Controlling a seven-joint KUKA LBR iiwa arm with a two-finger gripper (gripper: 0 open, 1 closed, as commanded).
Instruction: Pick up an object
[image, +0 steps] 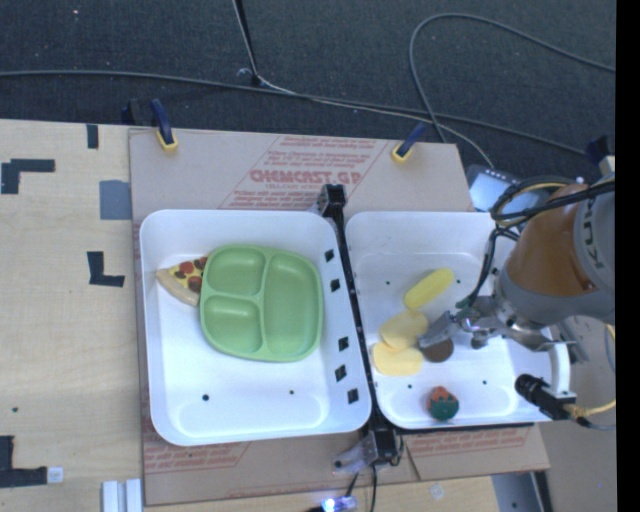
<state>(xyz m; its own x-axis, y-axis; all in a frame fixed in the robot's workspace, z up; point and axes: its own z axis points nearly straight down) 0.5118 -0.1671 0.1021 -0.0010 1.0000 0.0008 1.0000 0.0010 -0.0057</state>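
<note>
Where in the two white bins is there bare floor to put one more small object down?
Left bin: the widest bare strip lies below the green divided plate, along the near wall. Right bin: free floor above the yellow piece, toward the far wall. It is crowded in the right bin's lower left, where the claw, pale yellow slices and a small red-green item sit close.

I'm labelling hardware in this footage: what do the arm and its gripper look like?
The arm is bulky and rounded, grey with a broad orange band above the wrist. Thin black cables loop around its upper side, and a black fitting with a yellowish cable sticks out near its lower edge. The gripper is small, dark grey metal, ending over the right white bin.
</note>
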